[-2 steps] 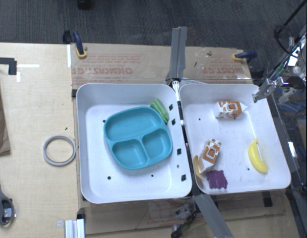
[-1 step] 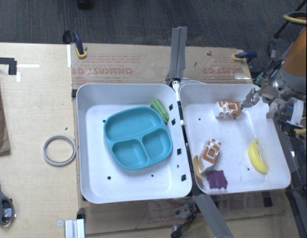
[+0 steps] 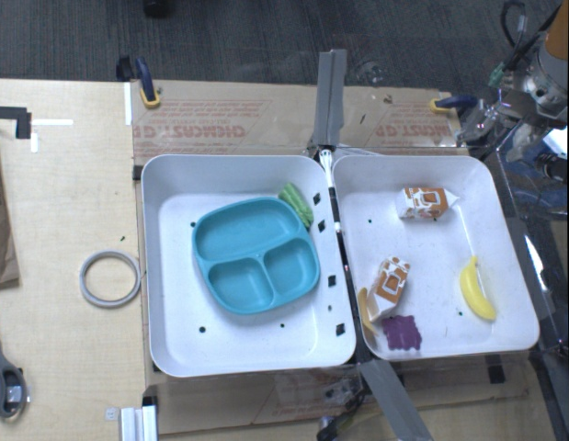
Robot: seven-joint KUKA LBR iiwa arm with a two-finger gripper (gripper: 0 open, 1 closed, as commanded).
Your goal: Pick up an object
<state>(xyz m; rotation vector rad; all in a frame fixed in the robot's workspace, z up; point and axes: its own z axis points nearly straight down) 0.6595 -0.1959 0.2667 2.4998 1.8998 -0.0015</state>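
The right bin [image 3: 505,237] holds a white-and-orange packet [image 3: 424,202] near its back. A second such packet [image 3: 390,286] lies at the front left, with a purple object [image 3: 402,333] just in front of it. A yellow banana [image 3: 477,289] rests by the right wall. In the left bin [image 3: 165,274] lie a blue divided plate [image 3: 256,255] and a green object [image 3: 298,205] at the plate's back right edge. My gripper [image 3: 491,122] hangs above the right bin's back right corner, apart from every object. The grey arm with its orange band [image 3: 551,39] rises behind it.
A grey tape ring [image 3: 110,277] and scissors [image 3: 4,389] lie on the bench left of the bins. A grey post [image 3: 330,99] stands behind the seam between the bins. Yellow-tipped clamps [image 3: 146,85] sit at the cardboard's back edge.
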